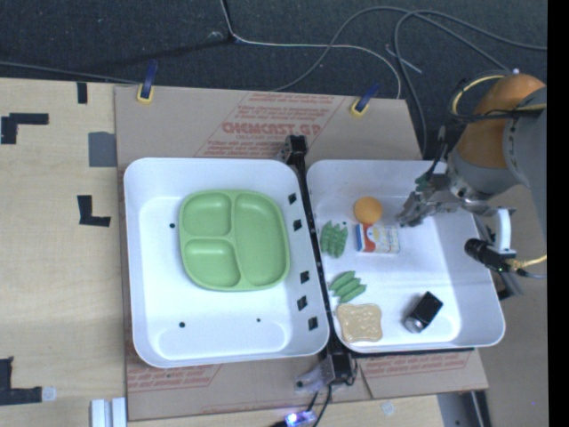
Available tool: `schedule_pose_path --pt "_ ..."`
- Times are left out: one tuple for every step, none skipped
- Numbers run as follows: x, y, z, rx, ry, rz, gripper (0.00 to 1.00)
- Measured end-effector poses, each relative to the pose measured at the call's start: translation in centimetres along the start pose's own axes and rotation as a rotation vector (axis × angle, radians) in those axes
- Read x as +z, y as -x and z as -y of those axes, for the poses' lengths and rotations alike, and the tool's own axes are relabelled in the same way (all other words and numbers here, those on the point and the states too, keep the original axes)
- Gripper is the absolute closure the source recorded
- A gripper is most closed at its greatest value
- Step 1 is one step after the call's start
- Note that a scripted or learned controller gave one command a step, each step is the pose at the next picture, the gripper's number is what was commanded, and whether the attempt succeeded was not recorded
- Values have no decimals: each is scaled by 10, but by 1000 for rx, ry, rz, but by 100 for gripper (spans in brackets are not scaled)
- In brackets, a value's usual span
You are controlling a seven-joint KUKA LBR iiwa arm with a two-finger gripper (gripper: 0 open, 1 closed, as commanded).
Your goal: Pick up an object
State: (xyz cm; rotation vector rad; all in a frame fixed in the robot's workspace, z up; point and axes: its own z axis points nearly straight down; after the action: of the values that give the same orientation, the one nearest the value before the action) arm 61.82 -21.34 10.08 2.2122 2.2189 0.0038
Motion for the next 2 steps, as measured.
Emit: schedule_pose_path --pt "-61 -1 -7 2 -4 -3 100" --pt "-106 5 -5 2 -6 -4 100"
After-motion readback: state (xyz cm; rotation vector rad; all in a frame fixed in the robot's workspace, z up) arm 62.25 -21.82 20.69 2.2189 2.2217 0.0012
